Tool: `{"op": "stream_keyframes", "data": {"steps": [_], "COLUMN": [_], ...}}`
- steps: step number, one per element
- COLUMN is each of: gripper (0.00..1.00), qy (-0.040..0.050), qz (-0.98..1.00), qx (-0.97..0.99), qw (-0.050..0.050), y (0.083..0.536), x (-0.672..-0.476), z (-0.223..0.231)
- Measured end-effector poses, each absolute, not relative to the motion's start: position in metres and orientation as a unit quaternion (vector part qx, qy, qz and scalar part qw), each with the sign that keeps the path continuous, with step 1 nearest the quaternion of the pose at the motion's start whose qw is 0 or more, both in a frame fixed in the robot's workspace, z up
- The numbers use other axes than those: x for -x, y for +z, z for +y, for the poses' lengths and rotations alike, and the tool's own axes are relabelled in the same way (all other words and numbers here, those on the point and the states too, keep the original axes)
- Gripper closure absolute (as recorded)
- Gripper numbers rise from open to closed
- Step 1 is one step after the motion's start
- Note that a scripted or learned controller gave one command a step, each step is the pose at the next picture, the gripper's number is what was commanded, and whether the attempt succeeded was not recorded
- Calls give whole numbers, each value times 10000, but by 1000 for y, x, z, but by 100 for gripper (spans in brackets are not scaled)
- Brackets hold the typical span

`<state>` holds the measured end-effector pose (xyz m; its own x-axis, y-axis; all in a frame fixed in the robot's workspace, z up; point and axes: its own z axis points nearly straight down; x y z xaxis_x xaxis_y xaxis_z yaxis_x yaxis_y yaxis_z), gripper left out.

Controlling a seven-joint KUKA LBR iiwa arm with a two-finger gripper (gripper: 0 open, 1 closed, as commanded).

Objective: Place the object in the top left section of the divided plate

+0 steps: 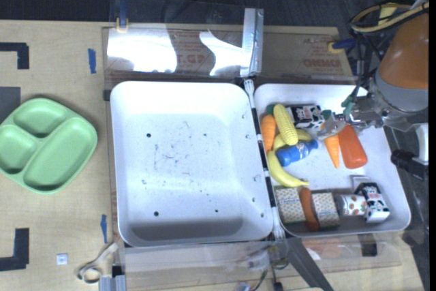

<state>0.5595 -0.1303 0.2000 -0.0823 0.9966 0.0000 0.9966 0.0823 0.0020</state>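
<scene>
The green divided plate [45,144] lies on the bench at the far left, outside the bins, with nothing in its three sections. My gripper [334,124] hangs low over the upper middle of the right bin [398,215], far from the plate. Right under and beside it lie a small orange carrot [332,150] and an orange-red pepper piece [352,146]. A black-and-white carton [304,115] sits just to its left. Nothing shows between the gripper's tips.
The right bin also holds a corn cob [285,125], a larger carrot [268,132], a banana [283,172], a blue toy [297,152], bread pieces [289,204], a sausage [308,208] and a second carton [368,202]. The left bin [129,105] lies between gripper and plate.
</scene>
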Motion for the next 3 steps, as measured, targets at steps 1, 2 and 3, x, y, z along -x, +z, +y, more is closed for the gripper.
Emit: {"op": "stream_keyframes", "data": {"steps": [1, 2, 3], "gripper": [100, 100, 100], "qy": [-1, -2, -1], "qz": [6620, 6594, 6318], "qx": [-7495, -7518, -7751], "qw": [6, 2, 6], "y": [304, 245, 297], "x": [-552, -530, -500], "z": [-175, -204, -182]}}
